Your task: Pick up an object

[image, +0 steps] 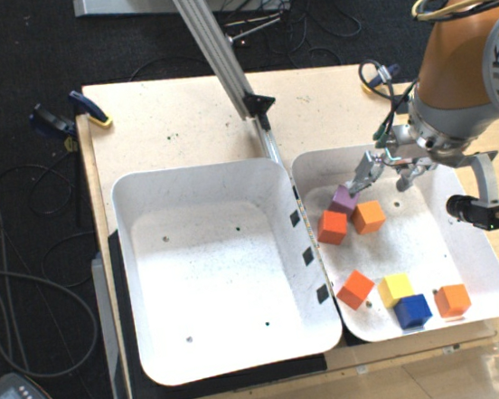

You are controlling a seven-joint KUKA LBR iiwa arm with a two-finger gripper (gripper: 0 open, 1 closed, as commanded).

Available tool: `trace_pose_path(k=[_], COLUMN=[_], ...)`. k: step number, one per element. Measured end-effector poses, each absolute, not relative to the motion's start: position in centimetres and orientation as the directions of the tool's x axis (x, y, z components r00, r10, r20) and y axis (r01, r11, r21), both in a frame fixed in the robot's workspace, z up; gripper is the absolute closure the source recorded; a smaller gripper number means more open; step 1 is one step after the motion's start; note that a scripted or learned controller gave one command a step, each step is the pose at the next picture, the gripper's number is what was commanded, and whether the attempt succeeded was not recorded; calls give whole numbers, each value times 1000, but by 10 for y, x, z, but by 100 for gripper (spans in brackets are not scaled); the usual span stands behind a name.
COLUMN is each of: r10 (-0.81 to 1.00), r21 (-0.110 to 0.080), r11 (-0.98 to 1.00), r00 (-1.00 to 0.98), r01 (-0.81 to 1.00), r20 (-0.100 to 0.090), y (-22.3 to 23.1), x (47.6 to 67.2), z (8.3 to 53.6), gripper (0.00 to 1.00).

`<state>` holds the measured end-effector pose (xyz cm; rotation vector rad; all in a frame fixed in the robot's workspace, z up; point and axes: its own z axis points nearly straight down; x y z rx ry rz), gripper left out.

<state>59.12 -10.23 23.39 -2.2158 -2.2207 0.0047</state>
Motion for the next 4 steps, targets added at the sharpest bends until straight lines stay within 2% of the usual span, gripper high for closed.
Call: trace_pose_path(k=[1, 2, 3, 4], r10=[1000, 1000, 1000, 1000], r21=[-1, -5, 4, 29], r11=[0, -1, -2, 0], r00=[0, 1, 2, 1], r01=[1000, 1000, 1000, 1000], r20=[0, 0, -2, -7], y=[-103, -109, -113, -114], x=[592, 596, 599, 606], z=[236, 189, 130, 124], gripper=[0, 0, 0, 0])
